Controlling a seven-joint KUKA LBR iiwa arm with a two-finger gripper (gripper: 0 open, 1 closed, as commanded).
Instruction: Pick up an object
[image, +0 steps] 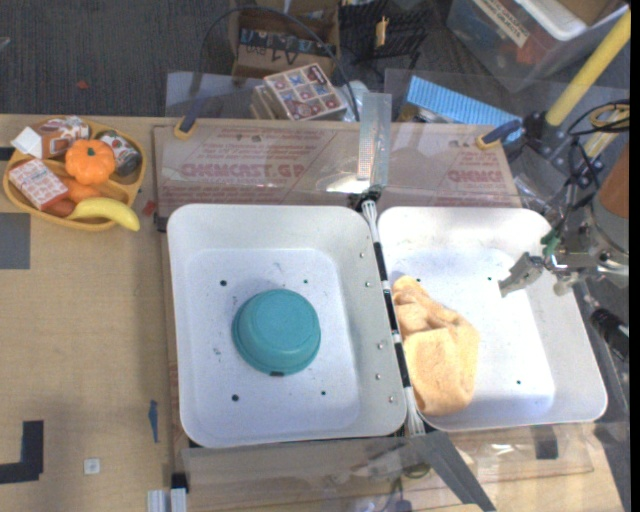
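I hold the end effector (535, 272) empty, fingers apart, near the right bin's (520, 405) far-right corner. The yellow cloth (440, 355) lies untouched at its left wall.

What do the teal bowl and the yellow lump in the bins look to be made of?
Teal bowl, upside down in the left bin: probably hard plastic, smooth and matte, with an even colour and crisp rim. Yellow lump in the right bin: seemingly soft cloth or sponge, judging by its crumpled folds and fuzzy, dull surface.

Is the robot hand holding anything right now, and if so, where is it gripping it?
Nothing is held. The hand hangs over bare floor of the right bin, apart from the yellow cloth; the teal bowl sits in the left bin.
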